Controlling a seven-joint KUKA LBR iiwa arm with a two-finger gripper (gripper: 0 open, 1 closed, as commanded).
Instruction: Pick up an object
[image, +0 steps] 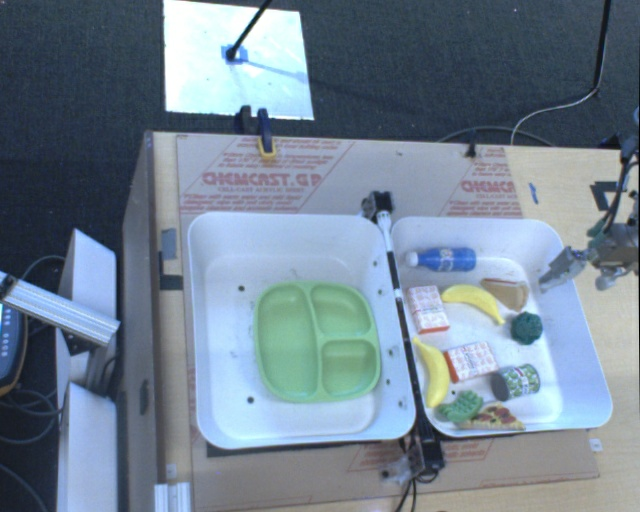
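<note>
Hovering at right bin's (585, 330) edge, pincer (562, 268) grip unclear, blue-labelled bottle (444, 260) lying sideways

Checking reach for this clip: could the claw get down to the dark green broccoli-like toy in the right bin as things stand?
Probably yes. The claw hangs at the right white bin's edge, and the dark green broccoli-like toy lies uncovered, apart from its neighbours.

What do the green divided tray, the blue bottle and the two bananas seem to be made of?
Green divided tray: probably moulded plastic, smooth, with a soft sheen on its ridges. Blue bottle: likely plastic, glossy, with a white cap and label. Bananas: likely toy plastic, an even bright yellow without marks; the picture is too coarse to be sure.
</note>
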